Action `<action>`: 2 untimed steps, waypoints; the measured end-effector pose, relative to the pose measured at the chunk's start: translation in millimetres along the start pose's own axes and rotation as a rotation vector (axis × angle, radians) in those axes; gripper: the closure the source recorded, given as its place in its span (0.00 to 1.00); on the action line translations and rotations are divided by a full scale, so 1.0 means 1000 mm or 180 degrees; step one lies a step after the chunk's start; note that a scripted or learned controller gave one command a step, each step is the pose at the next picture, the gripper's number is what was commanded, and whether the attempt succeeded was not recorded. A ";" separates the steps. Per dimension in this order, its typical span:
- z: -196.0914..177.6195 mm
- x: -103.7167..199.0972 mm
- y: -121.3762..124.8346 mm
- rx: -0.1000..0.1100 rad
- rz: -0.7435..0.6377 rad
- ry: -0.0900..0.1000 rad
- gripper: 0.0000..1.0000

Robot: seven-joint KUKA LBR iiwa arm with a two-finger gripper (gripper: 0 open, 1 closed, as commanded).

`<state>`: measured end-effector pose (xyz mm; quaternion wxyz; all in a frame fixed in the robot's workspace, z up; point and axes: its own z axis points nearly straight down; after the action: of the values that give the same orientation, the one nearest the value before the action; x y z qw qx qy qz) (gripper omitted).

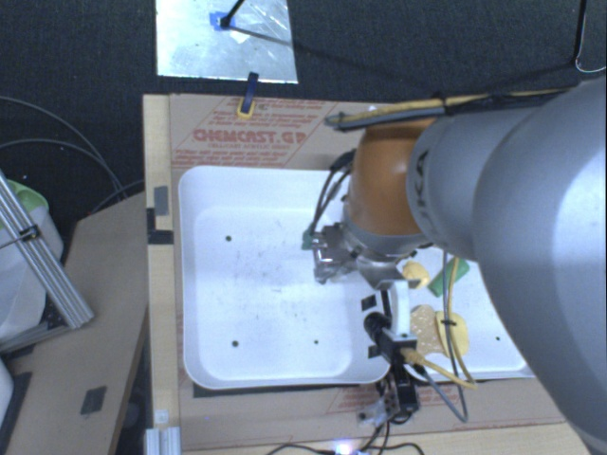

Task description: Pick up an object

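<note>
Small yellow lumpy object (pixel 414 273) is my likely target. It lies just beside the claw (pixel 358 254), on the side where the arm comes in, inside the shallow white plastic bin (pixel 495 341) that the grey arm mostly covers. I think the claw hangs near the wall between the bins because the pieces are gathered close to this wall. Whether the claw is wide or narrow I cannot tell, because the wrist hides it from above. I count two bins; the second white bin (pixel 248 292) lies on the other side of the claw. Of loose pieces I count three: one yellow, one thin green strip (pixel 458 271), one flat tan disc (pixel 424 326). More may hide under the arm.
</note>
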<state>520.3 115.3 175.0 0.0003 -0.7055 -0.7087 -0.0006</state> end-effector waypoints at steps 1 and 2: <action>-0.198 -0.022 0.034 -0.0064 0.0001 0.0005 1.00; -0.169 -0.004 0.022 -0.0001 -0.0004 -0.0003 1.00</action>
<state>542.2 110.9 344.2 -0.0001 -0.7050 -0.7092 -0.0005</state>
